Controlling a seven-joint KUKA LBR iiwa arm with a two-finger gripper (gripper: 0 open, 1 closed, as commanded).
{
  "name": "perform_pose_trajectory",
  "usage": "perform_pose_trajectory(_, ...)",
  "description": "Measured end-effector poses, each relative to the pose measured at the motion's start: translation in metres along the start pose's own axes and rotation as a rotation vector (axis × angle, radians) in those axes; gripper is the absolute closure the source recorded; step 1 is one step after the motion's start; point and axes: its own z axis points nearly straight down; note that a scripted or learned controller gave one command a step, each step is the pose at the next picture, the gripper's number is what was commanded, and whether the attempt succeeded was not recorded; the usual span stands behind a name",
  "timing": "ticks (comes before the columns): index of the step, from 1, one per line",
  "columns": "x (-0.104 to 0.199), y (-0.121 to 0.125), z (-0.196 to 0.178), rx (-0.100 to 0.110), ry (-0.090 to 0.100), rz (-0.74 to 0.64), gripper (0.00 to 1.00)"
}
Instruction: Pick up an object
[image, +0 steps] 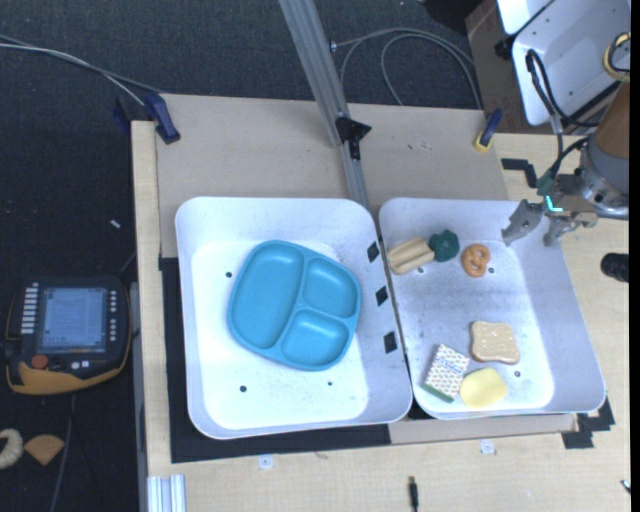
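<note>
My gripper (535, 226) hangs over the upper right edge of the right bin (545, 300), its fingers spread open with nothing between them. In that bin lie a tan roll (410, 255) touching a dark green piece (443, 243), and an orange pretzel-like piece (476, 260) just left of the gripper. Nearer the front are a toast slice (494, 342), a yellow lemon-like lump (483, 388) and a checkered green-and-white block (446, 371).
The left bin (200, 300) holds a blue divided plate (294, 303). A metal post (330, 70) slants down to the gap between the bins. A handheld control pendant (70, 330) lies off the bench at left.
</note>
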Motion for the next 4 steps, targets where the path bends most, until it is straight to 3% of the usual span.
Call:
perform_pose_trajectory(1,0.0,0.001,-0.002,-0.004,-0.001,-0.001,0.0)
perform_pose_trajectory(4,-0.002,-0.007,0.124,-0.001,0.0,-0.001,0.0)
